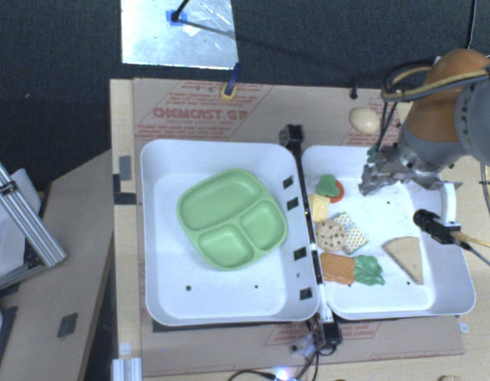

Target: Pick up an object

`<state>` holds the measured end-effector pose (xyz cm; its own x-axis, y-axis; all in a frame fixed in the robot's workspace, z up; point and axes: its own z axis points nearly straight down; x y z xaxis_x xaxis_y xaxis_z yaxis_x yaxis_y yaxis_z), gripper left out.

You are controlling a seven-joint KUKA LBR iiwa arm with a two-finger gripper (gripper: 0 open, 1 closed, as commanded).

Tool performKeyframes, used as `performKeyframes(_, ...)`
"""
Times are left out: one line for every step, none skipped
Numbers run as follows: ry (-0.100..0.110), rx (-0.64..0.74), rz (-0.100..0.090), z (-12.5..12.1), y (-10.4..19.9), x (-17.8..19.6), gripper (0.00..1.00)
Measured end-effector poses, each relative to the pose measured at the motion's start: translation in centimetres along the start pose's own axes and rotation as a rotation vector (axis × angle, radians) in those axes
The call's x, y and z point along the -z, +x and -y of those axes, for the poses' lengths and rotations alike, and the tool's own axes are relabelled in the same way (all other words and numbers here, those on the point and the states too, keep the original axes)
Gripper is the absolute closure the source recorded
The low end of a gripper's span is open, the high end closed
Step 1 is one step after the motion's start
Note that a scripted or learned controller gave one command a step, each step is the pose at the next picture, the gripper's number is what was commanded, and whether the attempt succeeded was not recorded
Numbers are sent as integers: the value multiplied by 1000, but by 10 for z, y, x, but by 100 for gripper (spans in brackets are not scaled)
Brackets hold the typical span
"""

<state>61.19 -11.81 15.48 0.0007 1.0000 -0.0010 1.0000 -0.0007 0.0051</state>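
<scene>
My gripper hangs over the upper part of the right bin, its dark fingers pointing down with nothing seen between them. Just left of it lies a green and red piece. Below that sit a yellow block, a round cookie, a checkered cracker, an orange piece and a green leafy piece. A tan bread wedge lies at the lower right of the bin.
The left bin holds a green divided plate. A pale egg-like object rests on the bench behind the right bin. A black divider runs between the bins.
</scene>
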Motion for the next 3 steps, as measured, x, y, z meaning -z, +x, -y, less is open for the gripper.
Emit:
performKeyframes(-1,5,0,-5,7,47,100)
performKeyframes(1,6,-1,-6,7,71,100)
performKeyframes(4,11,-4,-3,68,63,100)
